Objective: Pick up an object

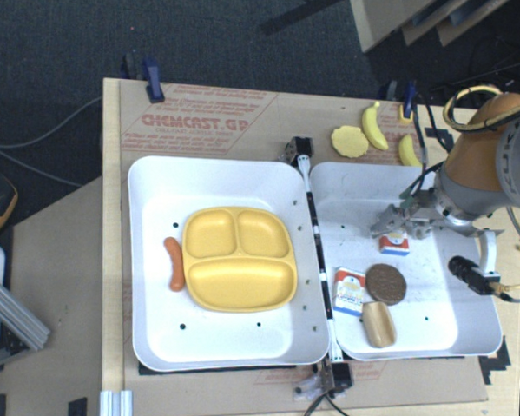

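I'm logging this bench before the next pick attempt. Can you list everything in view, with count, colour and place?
Shallow white bins: two, white, side by side on the bench.
Divided plastic plate: one, yellow, left bin.
Toy sausage: one, orange-red, left of the plate.
Small carton: one, red, white and blue, right bin, under the claw.
Round cookie: one, brown, right bin.
Box with a picture label: one, white, right bin near its left wall.
Bread roll: one, tan, right bin front.
Toy bananas: two, yellow, behind the right bin.
Flat lumpy piece: one, yellow, beside the bananas.
Claw: one, grey, over the carton.
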{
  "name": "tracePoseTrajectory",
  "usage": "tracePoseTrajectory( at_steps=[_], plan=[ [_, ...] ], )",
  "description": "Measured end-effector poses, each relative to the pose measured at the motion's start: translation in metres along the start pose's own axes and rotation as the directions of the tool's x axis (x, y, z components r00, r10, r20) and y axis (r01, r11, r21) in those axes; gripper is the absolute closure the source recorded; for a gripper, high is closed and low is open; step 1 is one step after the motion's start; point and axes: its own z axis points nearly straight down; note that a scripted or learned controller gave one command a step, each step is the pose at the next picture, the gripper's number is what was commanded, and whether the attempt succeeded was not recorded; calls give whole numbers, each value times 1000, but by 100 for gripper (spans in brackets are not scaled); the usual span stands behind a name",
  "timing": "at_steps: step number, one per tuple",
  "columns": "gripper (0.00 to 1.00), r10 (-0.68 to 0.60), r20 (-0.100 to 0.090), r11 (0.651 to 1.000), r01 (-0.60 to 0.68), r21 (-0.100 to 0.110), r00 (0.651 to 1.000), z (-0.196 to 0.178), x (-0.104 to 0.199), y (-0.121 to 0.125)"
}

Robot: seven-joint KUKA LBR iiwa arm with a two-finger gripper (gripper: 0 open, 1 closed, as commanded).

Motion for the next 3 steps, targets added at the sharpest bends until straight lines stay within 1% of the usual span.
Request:
tracePoseTrajectory(
  at_steps=[1, 2, 3],
  plan=[
    [100, 4, 1, 1000, -4, 1, 1000, -10, -3, -2],
    [100, 0, -2, 1000, 0, 6, 1000, 1, 55, 10],
    [100, -3, -2, 1000, 3, -5, 1000, -106, 134, 8]
  ],
)
